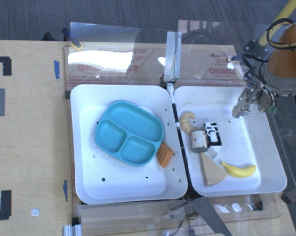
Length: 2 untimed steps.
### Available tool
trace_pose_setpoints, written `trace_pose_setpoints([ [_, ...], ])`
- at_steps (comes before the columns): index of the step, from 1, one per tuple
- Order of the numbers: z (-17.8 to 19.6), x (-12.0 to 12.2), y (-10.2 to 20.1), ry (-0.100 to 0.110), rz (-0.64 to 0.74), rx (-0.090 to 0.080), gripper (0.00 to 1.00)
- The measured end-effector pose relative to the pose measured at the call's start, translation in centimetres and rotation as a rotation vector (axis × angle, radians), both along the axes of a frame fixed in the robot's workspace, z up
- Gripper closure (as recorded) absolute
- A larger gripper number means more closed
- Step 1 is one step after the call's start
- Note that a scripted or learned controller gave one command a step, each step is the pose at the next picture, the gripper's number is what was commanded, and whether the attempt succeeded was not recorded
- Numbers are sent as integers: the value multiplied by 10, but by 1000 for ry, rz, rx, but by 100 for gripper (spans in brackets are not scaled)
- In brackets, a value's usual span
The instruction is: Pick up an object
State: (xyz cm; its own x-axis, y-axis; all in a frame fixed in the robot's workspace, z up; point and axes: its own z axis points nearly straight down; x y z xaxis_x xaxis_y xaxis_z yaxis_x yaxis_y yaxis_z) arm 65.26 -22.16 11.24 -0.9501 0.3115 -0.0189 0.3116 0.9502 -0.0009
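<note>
My gripper [247,104] hangs over the far right part of the right bin [258,136], above bare bin floor. Nothing shows between its fingers. The right bin holds a croissant [187,120], a small grey can [199,140], a black and white block [213,133], a tan wedge [211,171] and a yellow banana [240,170]. All of these lie to the left of and nearer than the gripper. In the left bin [89,176] sit a blue divided plate [129,132] and an orange-brown piece [164,155] beside its right edge.
A clear plastic wall [138,53] stands behind both bins, with a metal post [173,55] at the divide. The wooden bench [25,132] stretches to the left. The arm's orange band [285,58] and cables are at the upper right.
</note>
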Motion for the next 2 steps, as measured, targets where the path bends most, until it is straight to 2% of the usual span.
trace_pose_setpoints([
  [1,60,-32,72,11,-373,11,100],
  [2,104,-83,151,8,-346,13,100],
])
